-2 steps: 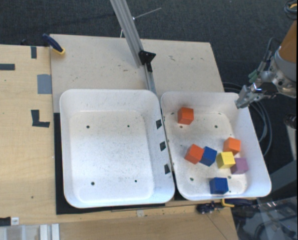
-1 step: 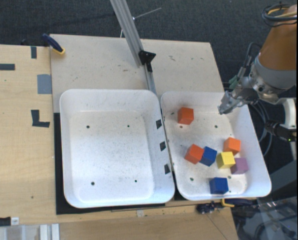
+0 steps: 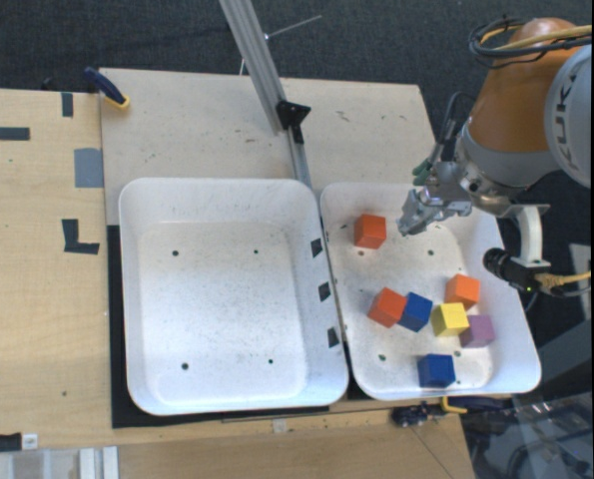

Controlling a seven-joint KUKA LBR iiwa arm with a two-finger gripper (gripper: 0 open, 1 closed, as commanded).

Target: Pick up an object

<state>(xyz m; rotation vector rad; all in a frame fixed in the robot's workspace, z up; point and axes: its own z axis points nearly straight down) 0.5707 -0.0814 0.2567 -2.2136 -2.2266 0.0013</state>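
Arm point(image 3: 536, 98) reaches in from the right, orange band above the wrist. Gripper point(image 3: 414, 220) hangs over the far part of the right bin point(image 3: 506, 372), near that bin's far rim. Nothing is seen between its fingers; whether they stand wide or narrow, I cannot tell at this angle.

Right bin contents:
- orange cube point(image 3: 370, 232), far-left part of the bin, just left of the gripper and apart from it. It stands alone.
- second orange cube point(image 3: 385, 306), mid-bin, touching a blue cube point(image 3: 415, 311) on its right.
- yellow cube point(image 3: 450, 318), just right of that blue cube.
- small orange cube point(image 3: 463, 289), just beyond the yellow one, toward the right wall.
- purple cube point(image 3: 478, 330), right of the yellow cube, touching or nearly so.
- second blue cube point(image 3: 436, 369), nearest the front rim, apart from the cluster.

Left bin point(image 3: 137, 228) sits beside the right one, rims meeting at the middle.

A grey metal post point(image 3: 257, 43) runs in from the far side and ends at the junction of the two bins. A blue-and-yellow clamp point(image 3: 107, 87) lies at the far-left corner of the bench board.
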